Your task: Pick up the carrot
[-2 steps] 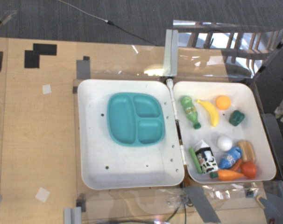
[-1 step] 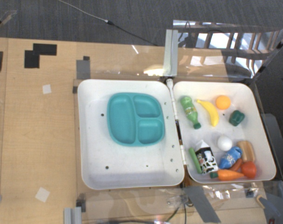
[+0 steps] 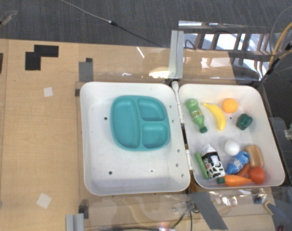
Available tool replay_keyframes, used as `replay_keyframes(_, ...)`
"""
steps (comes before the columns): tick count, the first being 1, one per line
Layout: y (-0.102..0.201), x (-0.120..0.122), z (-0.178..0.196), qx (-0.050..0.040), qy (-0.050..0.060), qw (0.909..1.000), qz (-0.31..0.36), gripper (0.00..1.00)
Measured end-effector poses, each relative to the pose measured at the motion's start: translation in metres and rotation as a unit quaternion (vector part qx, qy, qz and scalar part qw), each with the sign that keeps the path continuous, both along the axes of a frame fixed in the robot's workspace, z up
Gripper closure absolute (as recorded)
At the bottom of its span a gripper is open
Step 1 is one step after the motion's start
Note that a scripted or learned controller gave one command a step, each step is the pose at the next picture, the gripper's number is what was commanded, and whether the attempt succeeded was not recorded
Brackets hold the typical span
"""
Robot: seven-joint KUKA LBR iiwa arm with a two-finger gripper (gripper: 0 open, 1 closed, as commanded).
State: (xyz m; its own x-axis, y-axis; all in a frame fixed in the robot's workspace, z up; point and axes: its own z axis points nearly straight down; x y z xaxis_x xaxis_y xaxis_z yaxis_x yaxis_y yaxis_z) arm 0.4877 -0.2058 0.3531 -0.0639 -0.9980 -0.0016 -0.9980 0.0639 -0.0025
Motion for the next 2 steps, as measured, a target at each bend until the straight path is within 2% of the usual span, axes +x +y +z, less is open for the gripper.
replay_keyframes(1,0.000,0.036,0.135,-0.0034,-0.006,0.9847,0.174,1.00)
replay_keyframes(2,0.016,0.015,-0.046,0.0022,0.002,0.9609,0.277,1.00)
